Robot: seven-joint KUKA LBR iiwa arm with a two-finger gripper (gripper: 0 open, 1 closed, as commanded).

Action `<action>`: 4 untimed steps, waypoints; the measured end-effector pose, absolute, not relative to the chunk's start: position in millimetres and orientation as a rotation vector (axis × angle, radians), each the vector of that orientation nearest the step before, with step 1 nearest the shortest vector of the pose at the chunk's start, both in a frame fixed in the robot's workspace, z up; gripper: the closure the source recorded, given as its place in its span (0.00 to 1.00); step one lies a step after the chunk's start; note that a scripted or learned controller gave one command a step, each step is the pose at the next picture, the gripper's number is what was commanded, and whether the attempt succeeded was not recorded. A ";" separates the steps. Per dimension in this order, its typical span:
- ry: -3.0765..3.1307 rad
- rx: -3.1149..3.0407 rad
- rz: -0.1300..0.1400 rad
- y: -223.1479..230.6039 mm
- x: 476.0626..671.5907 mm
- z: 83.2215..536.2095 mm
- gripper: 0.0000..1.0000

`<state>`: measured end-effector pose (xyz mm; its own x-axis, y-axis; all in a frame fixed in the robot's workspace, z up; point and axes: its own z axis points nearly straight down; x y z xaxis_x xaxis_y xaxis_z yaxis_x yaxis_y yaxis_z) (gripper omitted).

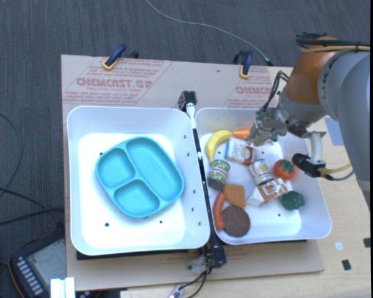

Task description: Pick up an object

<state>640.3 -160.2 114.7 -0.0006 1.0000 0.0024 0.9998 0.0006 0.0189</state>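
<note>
The right bin (311, 225) holds a pile of toy food: a yellow banana (216, 143), a small orange carrot piece (241, 133), a white carton (239, 152), a green-labelled can (219, 172), a small jar (259, 169), a red tomato (284, 169), a green broccoli (292, 200), a waffle (235, 195), a red sausage (218, 209) and a brown cookie (235, 221). My gripper (262, 133) hangs low over the bin's back part, just right of the carrot piece and above the carton. Nothing shows between its tips.
The left bin (81, 228) holds a blue divided plate (140, 176). A black clamp (188, 99) sits at the back where the bins meet. Blue and yellow clamps (115, 56) pin the board's rear edge. A cable (326, 168) trails off the arm over the right bin's rim.
</note>
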 end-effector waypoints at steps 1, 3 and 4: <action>2.214 2.213 0.023 -160.1 640.2 114.4 0.00; 2.214 2.212 0.023 -160.2 640.3 124.1 0.00; 2.214 2.211 0.024 -160.3 640.5 134.1 1.00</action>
